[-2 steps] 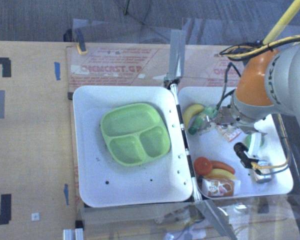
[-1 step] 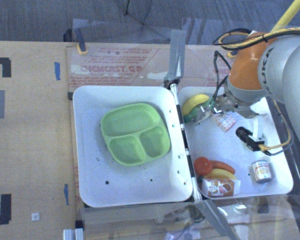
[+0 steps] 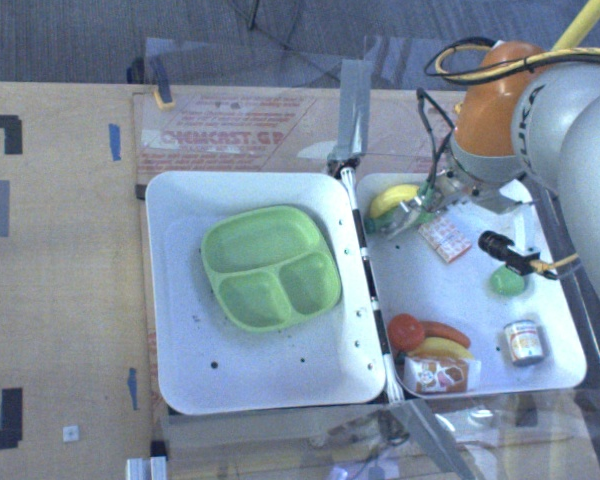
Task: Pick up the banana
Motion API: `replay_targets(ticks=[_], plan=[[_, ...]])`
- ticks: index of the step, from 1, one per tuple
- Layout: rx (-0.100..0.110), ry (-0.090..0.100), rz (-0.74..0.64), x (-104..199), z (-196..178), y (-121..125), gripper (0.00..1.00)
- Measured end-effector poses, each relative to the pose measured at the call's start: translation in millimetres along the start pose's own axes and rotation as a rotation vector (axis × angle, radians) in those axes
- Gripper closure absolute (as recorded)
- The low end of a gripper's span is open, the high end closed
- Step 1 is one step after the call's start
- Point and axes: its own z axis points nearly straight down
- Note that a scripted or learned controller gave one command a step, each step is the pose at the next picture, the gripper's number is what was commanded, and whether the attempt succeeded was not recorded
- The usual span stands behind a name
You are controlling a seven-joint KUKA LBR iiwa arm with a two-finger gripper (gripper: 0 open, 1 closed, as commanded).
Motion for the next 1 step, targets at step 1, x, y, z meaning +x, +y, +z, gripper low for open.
replay_targets(ticks=[1], plan=[[0.0,0.0,0.0,-0.1,0.0,0.0,0.0]])
